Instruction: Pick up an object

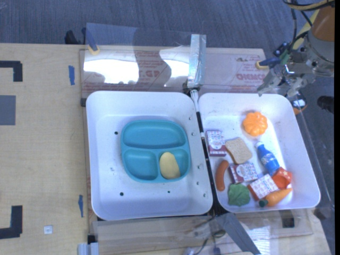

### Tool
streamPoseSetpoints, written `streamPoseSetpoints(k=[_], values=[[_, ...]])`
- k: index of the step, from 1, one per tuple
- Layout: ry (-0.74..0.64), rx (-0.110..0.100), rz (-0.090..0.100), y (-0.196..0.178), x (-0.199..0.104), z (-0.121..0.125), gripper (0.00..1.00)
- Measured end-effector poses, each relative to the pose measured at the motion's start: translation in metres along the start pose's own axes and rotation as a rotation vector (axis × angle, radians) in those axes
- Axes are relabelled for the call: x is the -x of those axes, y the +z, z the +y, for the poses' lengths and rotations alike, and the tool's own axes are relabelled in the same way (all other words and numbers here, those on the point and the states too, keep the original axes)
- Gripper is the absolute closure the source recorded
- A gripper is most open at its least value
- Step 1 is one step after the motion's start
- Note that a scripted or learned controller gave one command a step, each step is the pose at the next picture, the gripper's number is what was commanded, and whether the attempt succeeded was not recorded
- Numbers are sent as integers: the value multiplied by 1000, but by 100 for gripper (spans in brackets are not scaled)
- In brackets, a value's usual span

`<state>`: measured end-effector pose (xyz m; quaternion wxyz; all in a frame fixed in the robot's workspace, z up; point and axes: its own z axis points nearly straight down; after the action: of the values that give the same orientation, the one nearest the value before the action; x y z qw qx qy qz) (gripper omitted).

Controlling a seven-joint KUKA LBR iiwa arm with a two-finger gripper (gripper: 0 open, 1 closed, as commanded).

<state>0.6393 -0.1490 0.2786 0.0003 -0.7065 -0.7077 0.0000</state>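
Currently gripper (281,84) hovers at right bin's (307,142) far corner, above orange pumpkin (255,123); can't tell jaws' opening, nothing visibly held.

Colour reference: bins, tray and contents

Both bins, left bin (101,158) and right bin (305,174), are white. The divided tray (141,142) is teal and carries a pale yellow item (169,165). Right bin contents: orange pumpkin (255,123), tan bread slice (239,150), blue bottle (267,159) with white cap, red-orange sausage (221,175), green broccoli (238,194), orange carrot (276,197), red tomato (282,177), and red-and-white printed packets (214,141). The counter (40,142) is light wood with black markings and blue tape pieces.
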Motion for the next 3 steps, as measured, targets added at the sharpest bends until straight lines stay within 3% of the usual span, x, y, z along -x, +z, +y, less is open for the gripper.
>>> streamPoseSetpoints(k=[1, 2, 3], values=[[141, -17, 1, 159, 5, -9, 0], [107, 3, 0, 192, 35, -10, 0], [109, 3, 0, 180, 36, -10, 100]])
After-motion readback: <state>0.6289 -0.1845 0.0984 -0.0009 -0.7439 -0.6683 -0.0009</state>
